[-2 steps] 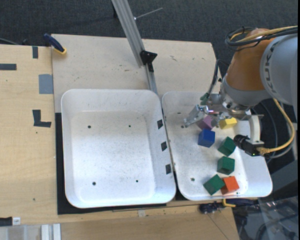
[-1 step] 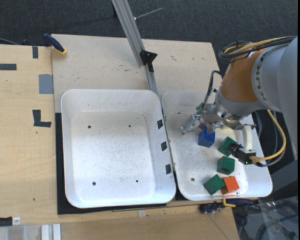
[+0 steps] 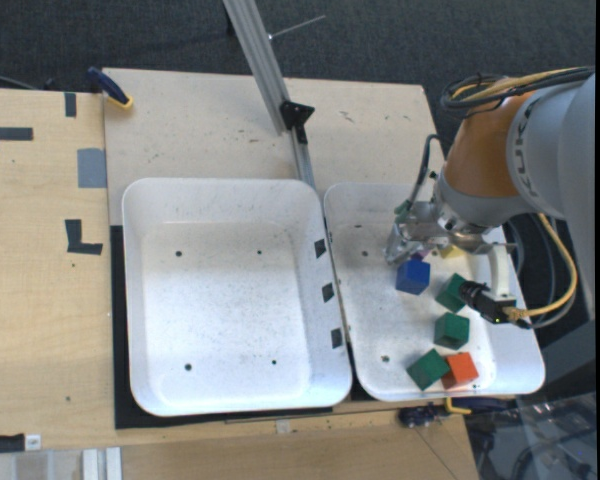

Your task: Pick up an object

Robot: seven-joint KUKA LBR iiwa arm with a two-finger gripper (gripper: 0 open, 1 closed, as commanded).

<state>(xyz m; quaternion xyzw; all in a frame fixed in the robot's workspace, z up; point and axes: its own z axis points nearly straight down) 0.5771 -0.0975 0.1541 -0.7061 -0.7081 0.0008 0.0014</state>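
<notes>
In the right bin (image 3: 365, 298), a blue block (image 3: 413, 276) lies near the middle. My gripper (image 3: 408, 250) is directly over the block's far edge, touching or almost touching it, and the wrist hides how it meets the block. Three green blocks (image 3: 453, 293) (image 3: 452, 329) (image 3: 428, 369) and an orange block (image 3: 462, 368) sit toward the near right corner of the same bin. A small yellow piece (image 3: 450, 254) peeks out beside the wrist.
The left bin (image 3: 220, 298) sits beside the right one, sharing a raised rim (image 3: 328, 278). A slanted metal rail (image 3: 265, 63) runs down from the top to the bins' far junction. The arm's orange band (image 3: 480, 163) and cables (image 3: 540, 298) overhang the right bin's right side.
</notes>
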